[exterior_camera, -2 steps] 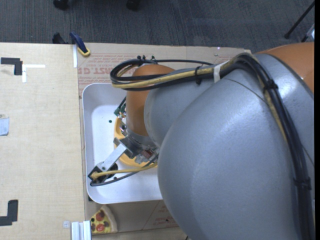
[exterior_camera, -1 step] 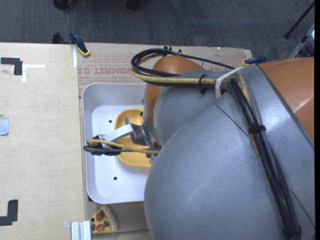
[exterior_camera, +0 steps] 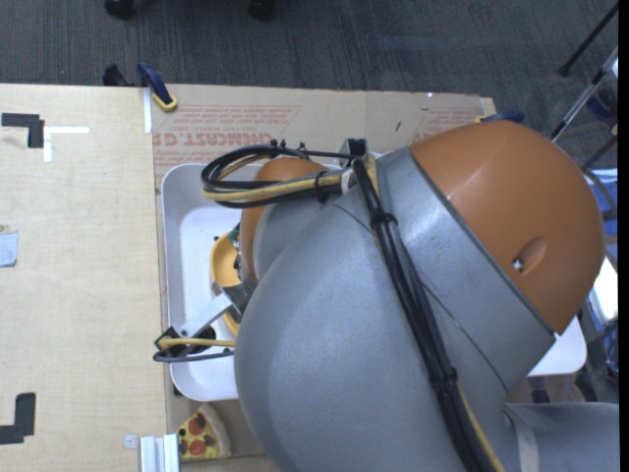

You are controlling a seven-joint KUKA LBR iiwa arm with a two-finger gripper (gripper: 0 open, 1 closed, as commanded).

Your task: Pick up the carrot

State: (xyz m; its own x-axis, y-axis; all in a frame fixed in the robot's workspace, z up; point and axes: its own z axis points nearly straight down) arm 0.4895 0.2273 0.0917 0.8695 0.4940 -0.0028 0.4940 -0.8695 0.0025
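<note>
Arm [exterior_camera: 413,313] covers most of white bin [exterior_camera: 182,224] | left rim visible | end effector state: cannot tell

Arm [exterior_camera: 393,342] shell was smooth grey with soft sheen, cap [exterior_camera: 511,214] matt orange. Bin [exterior_camera: 187,214] was glossy white plastic. Bench [exterior_camera: 79,293] was pale matt wood-grain; cardboard [exterior_camera: 295,116] dull brown.

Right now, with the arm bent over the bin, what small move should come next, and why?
Probably lift the arm slightly. It covers most of the white bin, so the carrot cannot be picked out; something yellow-orange peeks out beside it.
</note>
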